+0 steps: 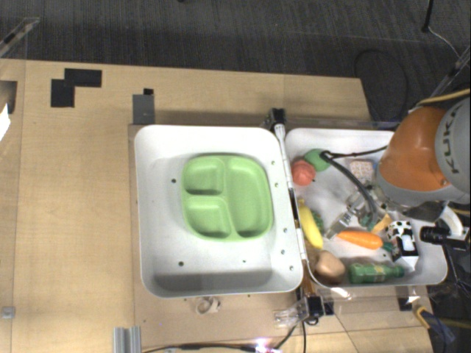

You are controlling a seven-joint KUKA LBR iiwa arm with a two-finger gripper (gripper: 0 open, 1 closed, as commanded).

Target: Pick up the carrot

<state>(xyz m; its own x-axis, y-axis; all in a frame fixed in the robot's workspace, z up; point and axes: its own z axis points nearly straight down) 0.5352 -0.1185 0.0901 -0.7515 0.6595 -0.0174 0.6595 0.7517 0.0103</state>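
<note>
Carrot (360, 239) lies in the right bin (438, 271), on its side, thick end toward the arm (427, 153) and tip pointing left toward the banana (310, 226). You will find it near the bin's middle, slightly toward the near wall.

Gripper (359, 215) sits just above and touching the carrot's upper edge in this view. Its metal parts overlap the carrot's far side, but you cannot tell from this angle whether the carrot is between the fingers. Whether the fingers are spread or pressed together cannot be determined; the wrist and cabling crowd that area.

Other contents of the right bin, for your record:
- banana, yellow, along the left wall, running near to far.
- potato (330, 266), brown, in the near left corner, just beside the banana's near end.
- green packet (375, 272), lying flat along the near wall, just below the carrot and right of the potato.
- red apple (302, 172) at the far left, with a green object (317, 158) touching it on the far side.
- black-and-white item (402, 235) just right of the carrot; its nature is unclear.

Left bin (151, 197) holds a green divided tray (224, 197) with three compartments, set near the centre.

The arm enters from the right, orange band over the right bin's far right corner.
</note>
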